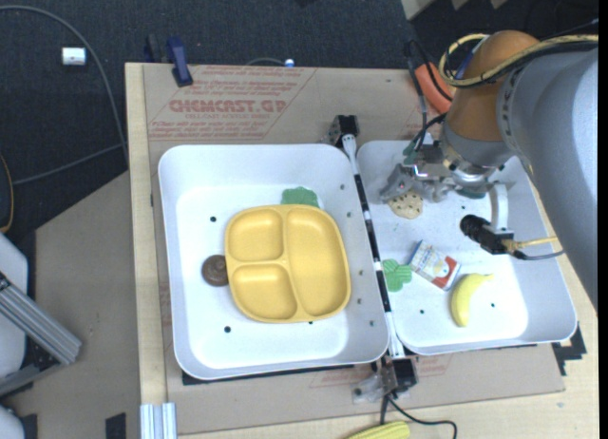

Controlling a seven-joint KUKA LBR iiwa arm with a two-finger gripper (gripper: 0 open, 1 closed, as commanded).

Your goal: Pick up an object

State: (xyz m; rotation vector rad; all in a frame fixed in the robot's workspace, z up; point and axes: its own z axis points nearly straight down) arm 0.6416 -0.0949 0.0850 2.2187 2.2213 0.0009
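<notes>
My gripper (416, 190) hangs over the far left corner of the right bin (541, 318), reaching in from the right. Its fingers stand open, with nothing between them. Just below its tips lies a tan speckled cookie (408, 205); whether they touch it I cannot tell. Nearer the front of that bin lie a small red and white packet (434, 265), a green leafy piece (397, 275) against the left wall, and a yellow banana (467, 297).
The left bin (180, 238) holds a yellow divided plate (286, 263), a brown round piece (216, 270) at its left and a green piece (300, 197) behind it. A raised divider (366, 228) separates the bins.
</notes>
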